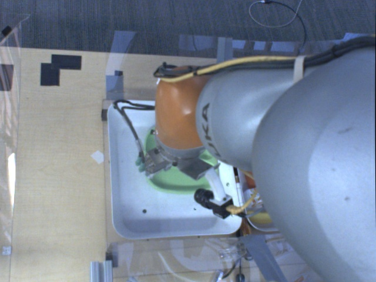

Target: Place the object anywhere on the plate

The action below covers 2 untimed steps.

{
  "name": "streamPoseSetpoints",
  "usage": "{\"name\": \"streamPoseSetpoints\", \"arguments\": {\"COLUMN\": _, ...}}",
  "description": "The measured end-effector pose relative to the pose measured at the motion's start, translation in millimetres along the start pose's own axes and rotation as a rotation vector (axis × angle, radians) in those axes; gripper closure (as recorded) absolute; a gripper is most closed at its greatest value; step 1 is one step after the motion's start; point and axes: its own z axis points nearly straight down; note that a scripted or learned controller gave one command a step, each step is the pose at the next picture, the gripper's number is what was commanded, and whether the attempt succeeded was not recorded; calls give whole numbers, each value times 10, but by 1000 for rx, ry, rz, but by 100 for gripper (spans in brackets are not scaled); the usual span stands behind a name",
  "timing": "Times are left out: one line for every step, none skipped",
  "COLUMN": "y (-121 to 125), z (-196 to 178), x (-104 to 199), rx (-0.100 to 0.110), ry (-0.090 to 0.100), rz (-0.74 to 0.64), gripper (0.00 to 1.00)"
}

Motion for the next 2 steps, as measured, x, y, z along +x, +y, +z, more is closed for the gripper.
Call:
{"name": "streamPoseSetpoints", "arguments": {"y": 0, "z": 0, "x": -4, "rx": 0, "ry": 0, "rz": 1, "gripper": 0}}
{"name": "streamPoseSetpoints", "arguments": {"y": -343, "z": -333, "x": -45, "rx": 0, "ry": 0, "rz": 369, "gripper": 0}}
